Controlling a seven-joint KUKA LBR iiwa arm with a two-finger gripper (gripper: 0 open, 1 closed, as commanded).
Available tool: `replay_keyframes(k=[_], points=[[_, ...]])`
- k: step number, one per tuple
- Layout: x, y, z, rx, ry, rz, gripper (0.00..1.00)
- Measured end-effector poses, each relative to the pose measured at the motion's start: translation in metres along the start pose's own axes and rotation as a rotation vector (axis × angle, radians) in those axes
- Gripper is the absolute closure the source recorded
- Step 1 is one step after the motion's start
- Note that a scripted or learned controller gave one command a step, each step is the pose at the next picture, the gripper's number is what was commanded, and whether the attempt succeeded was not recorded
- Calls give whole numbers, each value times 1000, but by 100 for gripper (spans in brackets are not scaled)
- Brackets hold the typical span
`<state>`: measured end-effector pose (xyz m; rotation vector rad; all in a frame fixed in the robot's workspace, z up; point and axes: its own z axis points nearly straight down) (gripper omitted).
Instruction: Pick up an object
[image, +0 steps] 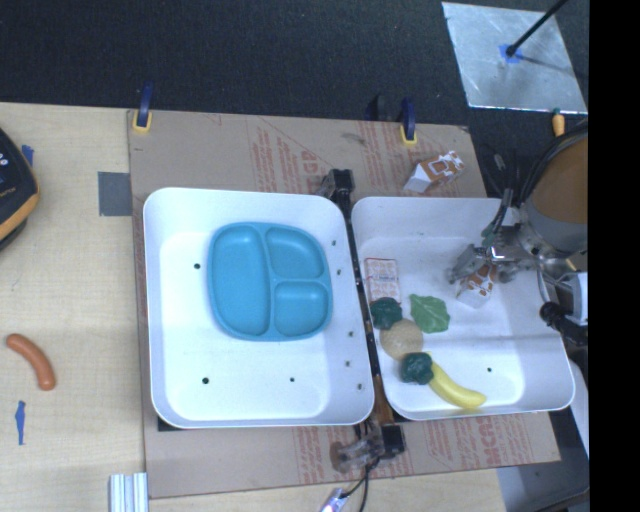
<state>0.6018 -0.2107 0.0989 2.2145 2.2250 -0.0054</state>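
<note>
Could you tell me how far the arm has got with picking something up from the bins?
Done so far: the claw is down in the right bin, right at a small brown and white packet. In hand: nothing visibly lifted; whether it grips the packet cannot be told. Left: the lift itself. The banana, green leaf and tan ball lie untouched nearby.

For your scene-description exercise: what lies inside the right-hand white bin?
Right bin: banana, two dark green pieces, a leaf, a tan round item, a card, a small carton under the gripper, which hides part of it.
</note>
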Motion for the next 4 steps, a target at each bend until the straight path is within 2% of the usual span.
replay_keyframes(k=[1,2,3,4], points=[[9,24,5,-1,1,-1,0],[7,24,-5,0,0,-3,100],[102,9,-122,0,5,0,100],[163,-30,-134,4,4,-2,100]])
